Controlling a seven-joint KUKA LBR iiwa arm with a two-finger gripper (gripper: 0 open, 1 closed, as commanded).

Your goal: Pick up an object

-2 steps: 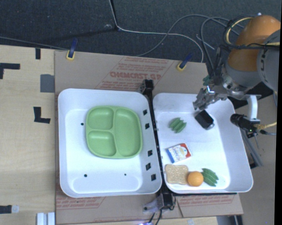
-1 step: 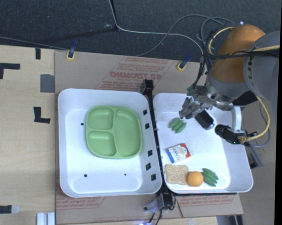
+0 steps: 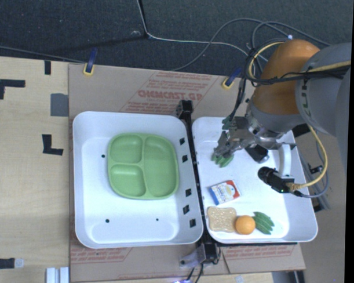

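we see the gripper low in the right bin, at the bin's ten o'clock, its fingers closed narrow on a small green object, likely the pick. toward six o'clock lie a milk carton, toast, an orange and a green pod. the left bin holds a green divided plate.
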